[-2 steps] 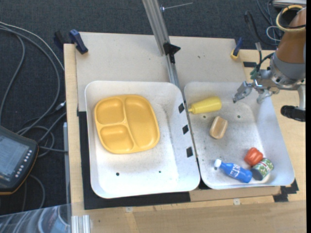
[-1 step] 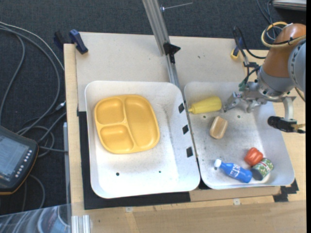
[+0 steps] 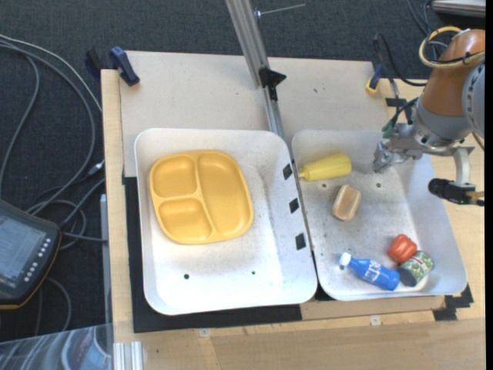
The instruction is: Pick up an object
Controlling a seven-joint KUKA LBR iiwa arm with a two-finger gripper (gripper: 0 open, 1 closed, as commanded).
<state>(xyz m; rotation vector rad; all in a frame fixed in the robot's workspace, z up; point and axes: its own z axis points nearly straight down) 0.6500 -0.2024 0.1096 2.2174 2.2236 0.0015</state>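
The gripper (image 3: 383, 159) hangs low over the right bin's far end, nothing visibly between its fingers. The yellow bottle (image 3: 326, 167) lies just to its left, long axis pointing toward it.

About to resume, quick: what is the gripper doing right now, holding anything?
Gripper: above the right bin's far edge, nothing held that I can see; open or closed cannot be told.

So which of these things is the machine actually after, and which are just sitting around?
Possible pickups, right bin:
yellow bottle
tan bread-like piece
blue bottle
red piece
green-patterned piece
The hand hovers beside the yellow bottle.

Just lying about:
yellow divided plate, left bin
blue clamp
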